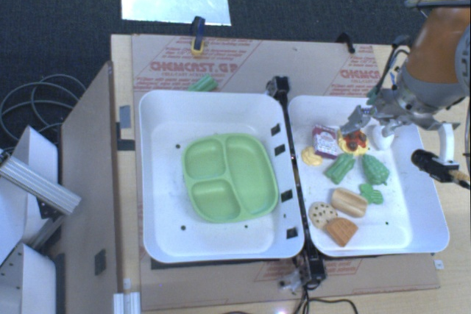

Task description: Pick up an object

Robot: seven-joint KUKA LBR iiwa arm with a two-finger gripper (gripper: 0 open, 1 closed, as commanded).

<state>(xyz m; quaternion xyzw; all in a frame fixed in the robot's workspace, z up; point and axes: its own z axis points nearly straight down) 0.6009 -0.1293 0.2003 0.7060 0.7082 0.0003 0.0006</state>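
Observation:
The right bin (pixel 423 232) holds several toy foods: a maroon packet (pixel 324 140), a yellow piece (pixel 311 157), a red and yellow item (pixel 356 144), a green pickle (pixel 340 168), a green leafy piece (pixel 375 170), a small green piece (pixel 372 195), a bun (pixel 349 202), a cookie (pixel 321 213) and an orange wedge (pixel 341 231). My gripper (pixel 373 125) hangs over the bin's back part, just above and right of the red and yellow item. Its fingers stand open with nothing between them.
The left bin (pixel 162 232) holds a green divided plate (pixel 229 176). Black clips (pixel 279 151) line the wall between the bins. A black part (pixel 434 164) of the arm juts over the right bin's right rim. A green scrap (pixel 202 84) lies behind the left bin.

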